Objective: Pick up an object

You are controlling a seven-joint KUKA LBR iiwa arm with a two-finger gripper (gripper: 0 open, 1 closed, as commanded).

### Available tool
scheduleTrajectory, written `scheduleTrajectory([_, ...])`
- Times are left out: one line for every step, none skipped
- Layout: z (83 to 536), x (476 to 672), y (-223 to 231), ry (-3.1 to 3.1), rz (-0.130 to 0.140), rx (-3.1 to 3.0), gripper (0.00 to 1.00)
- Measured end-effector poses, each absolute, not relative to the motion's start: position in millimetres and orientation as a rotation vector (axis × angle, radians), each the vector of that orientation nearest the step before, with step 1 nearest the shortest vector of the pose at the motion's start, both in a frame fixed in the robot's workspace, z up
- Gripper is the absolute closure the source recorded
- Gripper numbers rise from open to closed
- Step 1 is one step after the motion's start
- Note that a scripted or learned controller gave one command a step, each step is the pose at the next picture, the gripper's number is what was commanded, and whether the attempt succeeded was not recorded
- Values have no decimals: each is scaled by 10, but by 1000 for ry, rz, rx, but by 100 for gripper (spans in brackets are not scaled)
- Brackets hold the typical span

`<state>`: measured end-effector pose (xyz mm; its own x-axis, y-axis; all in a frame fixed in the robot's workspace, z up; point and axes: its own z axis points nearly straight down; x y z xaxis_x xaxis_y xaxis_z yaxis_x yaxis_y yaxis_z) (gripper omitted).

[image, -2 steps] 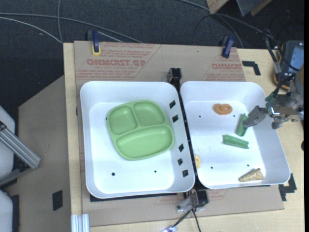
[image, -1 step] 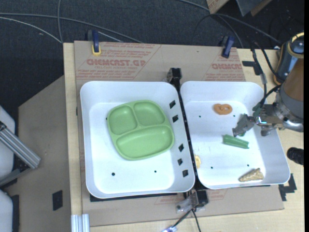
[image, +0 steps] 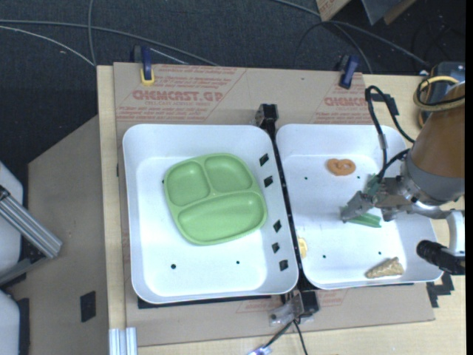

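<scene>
Grey metal fingers of my gripper [image: 360, 208] sit low in the right bin [image: 318, 268], reaching in from the right, and I cannot tell whether they are spread or closed; the tips blur into the thing beneath them. A green object [image: 367, 220] lies at the tips, touching or just under them, on the bin floor near the right-hand wall. Nothing shows clearly between the fingers, so I do not count it as held.

Handling, as a judgement: the green object looks small, thin and light, probably plastic, stiff enough to take a pinch but liable to slide on the smooth white floor. Its long axis runs roughly left to right across the view, tilted slightly down toward the right. I judge the best hold to be across its short width, near the middle.

Farther out in the same bin, an orange pretzel-shaped piece [image: 341, 167] lies toward the back, and a tan wedge [image: 385, 269] lies by the front rim, both well apart from my fingers. The left bin [image: 148, 272] carries a green divided plate [image: 214, 198].
</scene>
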<state>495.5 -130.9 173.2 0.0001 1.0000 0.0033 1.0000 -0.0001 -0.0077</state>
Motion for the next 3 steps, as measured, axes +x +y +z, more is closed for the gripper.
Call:
scheduleTrajectory([1260, 4860, -1292, -2215, 4, -2217, 0])
scheduleTrajectory([1398, 4880, -1295, -2220, -2, -2222, 100])
scheduleTrajectory([1992, 4857, -1378, -2225, -5, -2225, 100])
